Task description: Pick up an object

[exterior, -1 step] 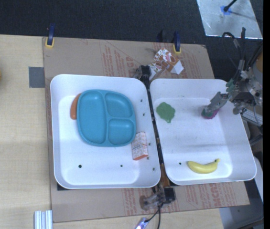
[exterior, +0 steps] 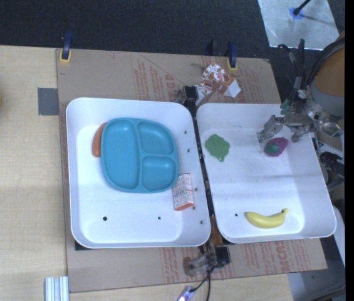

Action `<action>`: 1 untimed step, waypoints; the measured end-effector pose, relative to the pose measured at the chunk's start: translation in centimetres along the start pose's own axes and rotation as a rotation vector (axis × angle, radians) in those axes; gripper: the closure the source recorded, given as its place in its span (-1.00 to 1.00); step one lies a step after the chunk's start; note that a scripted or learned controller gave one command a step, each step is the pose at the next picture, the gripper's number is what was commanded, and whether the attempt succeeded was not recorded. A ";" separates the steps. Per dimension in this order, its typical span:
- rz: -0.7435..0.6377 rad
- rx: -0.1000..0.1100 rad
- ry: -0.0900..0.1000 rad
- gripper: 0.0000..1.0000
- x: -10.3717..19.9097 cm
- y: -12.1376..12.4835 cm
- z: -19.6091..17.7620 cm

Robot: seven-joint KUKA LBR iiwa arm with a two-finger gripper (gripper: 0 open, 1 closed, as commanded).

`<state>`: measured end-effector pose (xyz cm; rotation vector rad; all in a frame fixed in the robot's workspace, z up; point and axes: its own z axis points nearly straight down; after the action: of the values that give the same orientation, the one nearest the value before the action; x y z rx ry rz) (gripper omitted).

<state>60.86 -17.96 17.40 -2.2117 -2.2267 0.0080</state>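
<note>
The gripper is positioned over the purple object at the far right of the right bin, jaws apart, nothing between them. Risk: the rounded object may roll aside on closure, leaving the jaws closed on nothing.

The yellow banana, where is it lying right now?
The yellow banana lies in the right white bin, near its front edge, well below the small green lump and the purple object.
</note>
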 end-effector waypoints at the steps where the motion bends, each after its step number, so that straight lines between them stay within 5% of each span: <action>1: 0.000 -0.005 -0.003 -1.00 -1.2 1.9 5.2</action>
<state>62.70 -19.17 12.17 -2.2151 -2.2308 0.0055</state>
